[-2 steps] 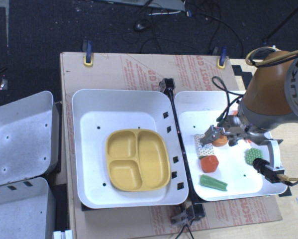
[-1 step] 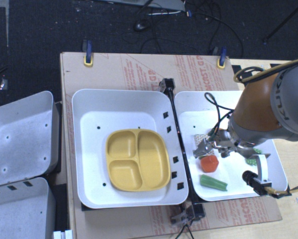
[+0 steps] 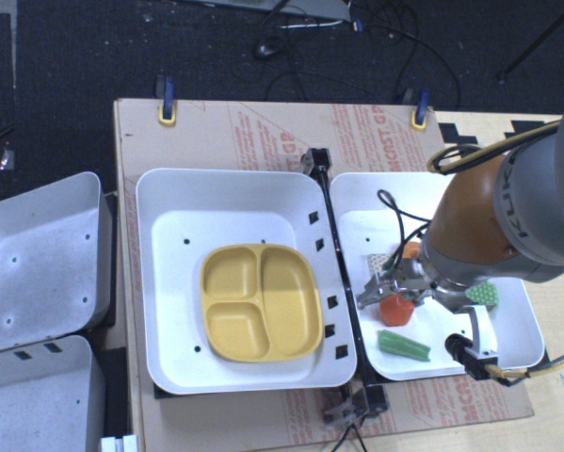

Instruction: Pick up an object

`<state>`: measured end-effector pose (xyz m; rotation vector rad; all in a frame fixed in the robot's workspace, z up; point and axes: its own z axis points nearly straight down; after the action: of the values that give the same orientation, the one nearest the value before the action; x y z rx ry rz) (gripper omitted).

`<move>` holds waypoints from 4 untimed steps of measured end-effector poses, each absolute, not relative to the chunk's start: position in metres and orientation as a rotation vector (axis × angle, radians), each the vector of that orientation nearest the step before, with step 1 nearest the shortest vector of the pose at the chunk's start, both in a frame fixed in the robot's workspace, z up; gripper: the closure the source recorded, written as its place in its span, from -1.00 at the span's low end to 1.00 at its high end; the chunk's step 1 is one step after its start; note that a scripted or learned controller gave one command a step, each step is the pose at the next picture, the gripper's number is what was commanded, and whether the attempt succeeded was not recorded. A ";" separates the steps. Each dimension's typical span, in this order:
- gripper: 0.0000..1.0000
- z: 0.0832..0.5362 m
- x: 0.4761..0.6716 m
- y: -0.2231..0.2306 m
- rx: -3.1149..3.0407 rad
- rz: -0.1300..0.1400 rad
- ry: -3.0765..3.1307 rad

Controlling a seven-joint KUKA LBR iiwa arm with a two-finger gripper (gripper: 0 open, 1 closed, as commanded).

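Camera view: the hand [image 3: 392, 295] hangs low in the right bin [image 3: 522, 342], just over a red object [image 3: 396, 311] near that bin's front edge; whether it is open or closed cannot be told. A green piece [image 3: 403, 347] lies just in front. A yellow divided plate [image 3: 261, 301] sits in the left bin [image 3: 169, 252].

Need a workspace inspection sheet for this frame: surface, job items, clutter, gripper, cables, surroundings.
Surface: bench board bearing left bin and right bin.
Job's things: red object, green piece, green textured item in right bin; yellow divided tray in left bin.
Clutter: nothing seen.
Gripper: gripper low in right bin, over the red object.
Cables: black cable along the arm.
Surroundings: yellow clamps on board's far edge; spare white bins at left.
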<state>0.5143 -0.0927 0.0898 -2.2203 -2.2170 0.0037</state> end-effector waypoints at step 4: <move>1.00 0.227 0.525 -0.091 -2.219 -0.001 -2.225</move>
<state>0.5246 -0.0914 0.2272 -2.2194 -2.2251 -0.0006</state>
